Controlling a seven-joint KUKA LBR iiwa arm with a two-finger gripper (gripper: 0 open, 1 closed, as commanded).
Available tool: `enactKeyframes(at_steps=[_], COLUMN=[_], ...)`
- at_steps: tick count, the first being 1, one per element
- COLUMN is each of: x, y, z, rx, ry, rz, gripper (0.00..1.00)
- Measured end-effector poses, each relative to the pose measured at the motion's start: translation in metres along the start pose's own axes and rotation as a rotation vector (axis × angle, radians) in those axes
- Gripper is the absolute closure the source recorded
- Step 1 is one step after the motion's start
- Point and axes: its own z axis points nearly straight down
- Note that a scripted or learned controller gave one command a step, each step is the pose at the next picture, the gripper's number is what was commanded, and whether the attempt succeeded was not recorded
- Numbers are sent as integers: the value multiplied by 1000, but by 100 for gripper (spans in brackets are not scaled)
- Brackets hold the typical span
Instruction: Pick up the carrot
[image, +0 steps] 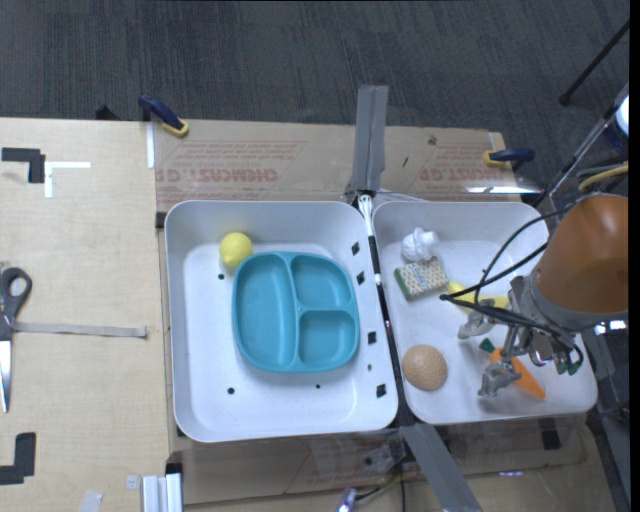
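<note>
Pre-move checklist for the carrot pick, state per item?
1. Carrot located: ok, it lies in the right bin near the front right corner.
2. Gripper over target: ok, it sits right at the carrot's left end.
3. Carrot between the jaws: cannot tell, the wrist hardware hides the contact.
4. Neighbours apart: not ok, a small green piece lies close beside the gripper; the brown ball lies apart to the left.
5. Cable slack: cannot tell, black cables cross above the bin.
6. Left bin untouched: ok, blue tray and yellow ball rest there.
</note>
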Motion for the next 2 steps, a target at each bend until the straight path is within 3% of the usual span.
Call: enactKeyframes(at_steps=[1,2], x=[-3,-2], y=[0,21], z=[-10,-115], rx=[1,1], ry=[-6,0], rz=[-3,311], gripper=[100,100])
